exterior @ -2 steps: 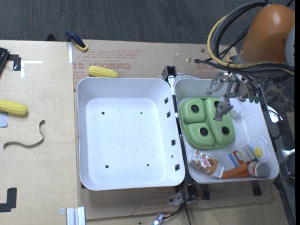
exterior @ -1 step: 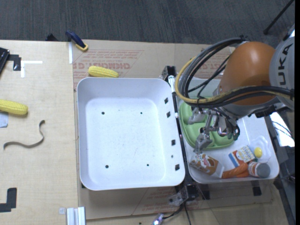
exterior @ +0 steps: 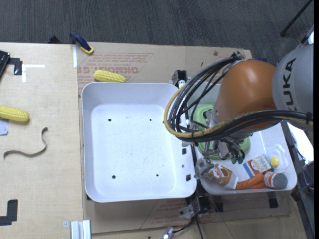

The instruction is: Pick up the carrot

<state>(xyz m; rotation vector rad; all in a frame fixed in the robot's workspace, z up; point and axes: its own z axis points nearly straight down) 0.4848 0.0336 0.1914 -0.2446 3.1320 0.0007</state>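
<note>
At the right of the frame the arm (exterior: 249, 101) hangs over the right bin (exterior: 279, 187), its gripper (exterior: 227, 153) low inside; a carrot (exterior: 250, 182) lies along the bin's lower edge beside a bottle (exterior: 219, 175). The left bin (exterior: 132, 141) fills the centre

Two white bins (exterior: 89, 148) (exterior: 286, 185) are seen on the counter (exterior: 45, 183), two corn cobs (exterior: 109, 76) (exterior: 14, 114), and just one carrot (exterior: 250, 182).

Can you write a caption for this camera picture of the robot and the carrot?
Robot arm leaning over the right bin, where an orange carrot lies among other toys.
</note>
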